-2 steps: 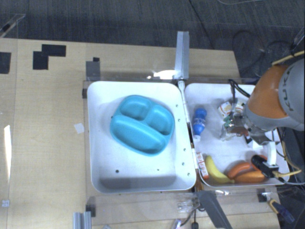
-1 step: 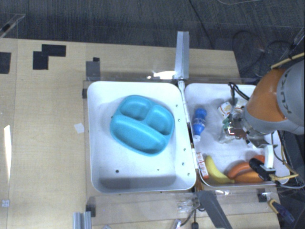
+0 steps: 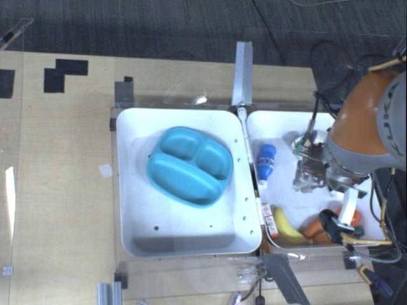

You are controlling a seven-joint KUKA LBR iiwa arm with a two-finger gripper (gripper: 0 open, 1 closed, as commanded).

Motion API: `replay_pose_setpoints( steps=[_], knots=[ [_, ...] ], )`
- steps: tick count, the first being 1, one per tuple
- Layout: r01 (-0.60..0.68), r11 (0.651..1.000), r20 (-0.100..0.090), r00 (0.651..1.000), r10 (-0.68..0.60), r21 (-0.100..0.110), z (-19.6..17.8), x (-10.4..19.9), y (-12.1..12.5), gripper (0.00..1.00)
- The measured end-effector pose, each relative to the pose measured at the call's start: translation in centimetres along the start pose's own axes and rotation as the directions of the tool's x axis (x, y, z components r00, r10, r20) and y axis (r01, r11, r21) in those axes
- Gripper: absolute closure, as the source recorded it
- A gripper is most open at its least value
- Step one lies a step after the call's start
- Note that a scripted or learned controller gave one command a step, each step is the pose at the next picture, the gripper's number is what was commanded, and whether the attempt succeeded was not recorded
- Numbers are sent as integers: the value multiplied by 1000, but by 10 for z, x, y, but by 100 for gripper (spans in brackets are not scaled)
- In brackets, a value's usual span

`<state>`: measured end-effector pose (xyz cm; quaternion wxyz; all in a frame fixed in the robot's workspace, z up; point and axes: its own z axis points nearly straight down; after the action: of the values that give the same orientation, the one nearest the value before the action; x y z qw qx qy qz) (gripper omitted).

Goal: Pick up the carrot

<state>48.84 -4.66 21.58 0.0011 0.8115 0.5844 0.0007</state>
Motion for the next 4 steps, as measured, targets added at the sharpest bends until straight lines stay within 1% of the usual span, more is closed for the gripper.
replay_pose_setpoints(
  steps=[1,2,3,4],
  knots=[
    [112,994,1,994,-112,-1,-71,-70,30,100],
    [69,998,1,998,-69,4,1,18,61,100],
    [369,929,2,929,-369,-4,-116,-47,43,100],
    [474,881,-1,881,-474,1,-53,66,87,100]
  ],
)
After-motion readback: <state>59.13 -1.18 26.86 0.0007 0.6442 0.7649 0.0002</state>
